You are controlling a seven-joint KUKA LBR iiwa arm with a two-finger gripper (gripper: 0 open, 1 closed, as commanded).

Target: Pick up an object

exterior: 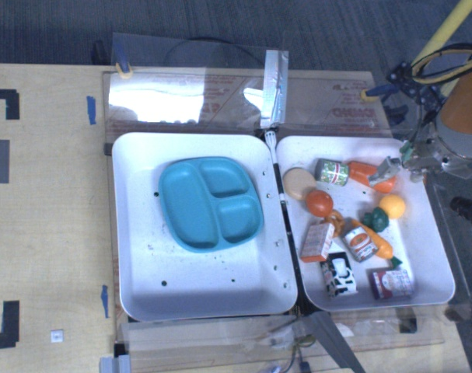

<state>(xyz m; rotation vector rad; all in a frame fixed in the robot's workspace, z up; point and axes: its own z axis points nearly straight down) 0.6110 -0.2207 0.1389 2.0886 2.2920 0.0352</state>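
The right white bin (442, 243) holds several toy foods. Among them are a beige oval piece (298, 183), a small bottle with a green label (333, 171), an orange carrot (366, 174), a red tomato (319, 203), a yellow lemon (392, 206) and a green piece (376, 220). Nearer the front lie a pinkish box (318, 241), a red-labelled can (360, 244), a black-and-white carton (339, 275) and a maroon packet (389, 283). My gripper (397, 165) hangs over the bin's far right corner, just right of the carrot's end. Nothing shows as held.
The left white bin (134, 231) holds a blue divided plate (211, 202). A clear plastic sheet (189, 99) and a metal bracket (274, 88) stand behind the bins. Yellow and black cables (438, 57) hang at the upper right beside the arm (461, 115).
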